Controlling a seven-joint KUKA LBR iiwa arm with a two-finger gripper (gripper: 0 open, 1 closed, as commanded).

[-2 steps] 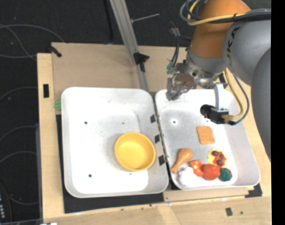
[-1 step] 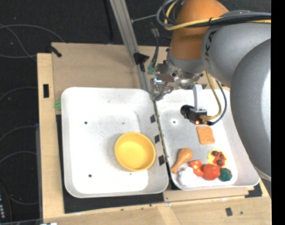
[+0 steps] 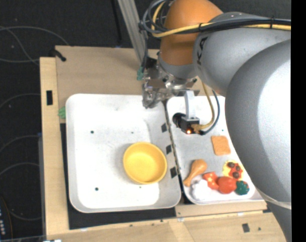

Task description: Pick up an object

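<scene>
White plastic, two shallow bins side by side on the bench. My claw point(image 3: 151, 97) hangs over the top edge of the left bin point(image 3: 92, 150), close to the divider between the bins. From this slanted view, with my wrist and its orange band point(image 3: 185, 26) crowding above it, I cannot tell how the claw is set. Nothing visible in its grasp.

Candidates for the pick:
- round yellow plastic bowl point(image 3: 144, 162), upright, in the left bin's lower right part, near the divider, well apart from my claw.
- flat orange cracker-like square point(image 3: 221, 145) in the right bin point(image 3: 203, 195).
- tan toy drumstick point(image 3: 195, 171), below the square.
- cluster of red and green toy food point(image 3: 226, 181) at the right bin's lower end, pieces touching or nearly so.

Judgement: the task is barely begun. No object is lifted; all lie on bin floors. Left to do: choose a target, travel over it, descend, close, raise. The bowl looks nearest.
</scene>
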